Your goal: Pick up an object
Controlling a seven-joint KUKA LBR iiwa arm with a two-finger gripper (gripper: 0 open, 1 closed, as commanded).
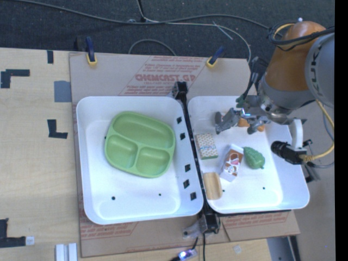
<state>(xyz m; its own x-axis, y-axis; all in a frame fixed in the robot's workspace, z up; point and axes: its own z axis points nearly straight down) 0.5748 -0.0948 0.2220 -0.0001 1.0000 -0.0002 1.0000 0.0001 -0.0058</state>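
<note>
Counter [32,162]: pale wood with dark tape marks, carrying a cardboard sheet [157,75] held by two clamps at its far edge.

Left bin [89,200]: holds one green plate [140,144] with three compartments, lying flat towards the far side.

Right bin [272,197]: holds four loose items. A patterned packet [207,145] lies near the divider. A red-and-white carton [232,163] lies at the middle, print too small to read. A green lumpy toy [254,158] sits just right of the carton. A tan block [212,185] lies at the near left, beside the divider.

Arm [296,53]: enters from the right, its orange band partly cut off by the frame edge, and covers the bin's far right corner.

Tool [225,120]: hangs over the far part of the right bin, grey fingers pointing left. State: cannot tell; the fingers blur together. An orange bit [255,127] shows just right of it, mostly hidden under the wrist; identity unclear.

Cables [163,20]: run across the dark floor beyond the counter.
</note>
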